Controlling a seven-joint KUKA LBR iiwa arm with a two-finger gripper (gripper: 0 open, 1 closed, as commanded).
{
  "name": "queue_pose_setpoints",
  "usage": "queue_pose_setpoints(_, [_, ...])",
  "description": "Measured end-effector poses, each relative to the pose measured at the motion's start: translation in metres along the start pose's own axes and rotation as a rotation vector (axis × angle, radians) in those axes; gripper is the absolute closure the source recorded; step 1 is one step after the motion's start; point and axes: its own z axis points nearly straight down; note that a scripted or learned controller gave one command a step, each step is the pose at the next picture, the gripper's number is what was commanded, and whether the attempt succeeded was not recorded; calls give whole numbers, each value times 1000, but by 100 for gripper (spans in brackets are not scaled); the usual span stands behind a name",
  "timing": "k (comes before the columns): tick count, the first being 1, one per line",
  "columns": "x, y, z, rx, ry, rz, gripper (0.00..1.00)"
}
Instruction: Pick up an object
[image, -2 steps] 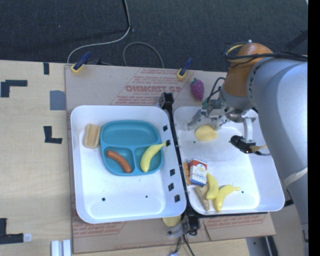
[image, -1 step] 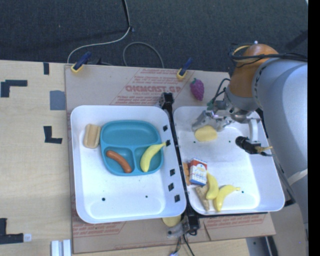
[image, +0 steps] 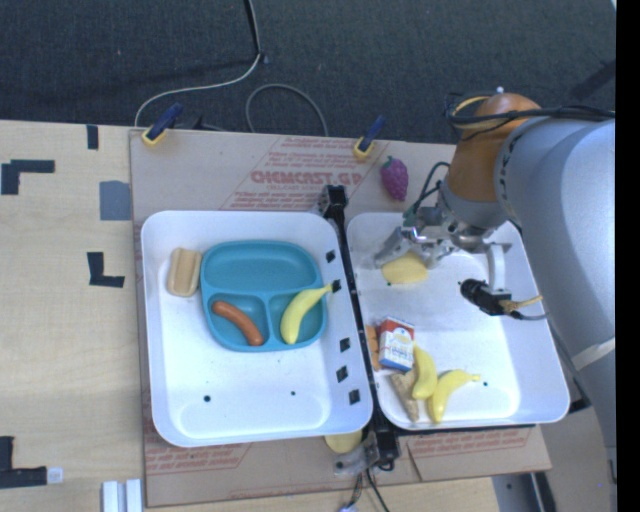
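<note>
The gripper (image: 415, 248), at the right bin's (image: 535, 345) 11 o'clock, appears clamped on a pale yellow object (image: 405, 270); next, lifting it clear without slipping.

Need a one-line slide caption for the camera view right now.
Gripper poised over a pale yellow item in the right bin; blue tray with sausage and banana in the left.

You are looking at a pale yellow lemon-like object (image: 405, 270) | lying in the right bin's (image: 540, 395) upper left part | sitting directly beneath the gripper (image: 420, 245), touching or nearly so; hold unclear | well apart from the bananas (image: 437, 383) nearer the front.
</note>
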Motion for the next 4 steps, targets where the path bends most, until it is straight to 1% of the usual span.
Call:
queue_pose_setpoints(1, [-1, 2, -13, -7, -2, 0, 100])
queue_pose_setpoints(2, [-1, 2, -12, -6, -2, 0, 0])
queue_pose_setpoints(3, [30, -8, 1, 2, 0, -1, 0])
queue_pose_setpoints(4, [29, 3, 1, 3, 3, 0, 0])
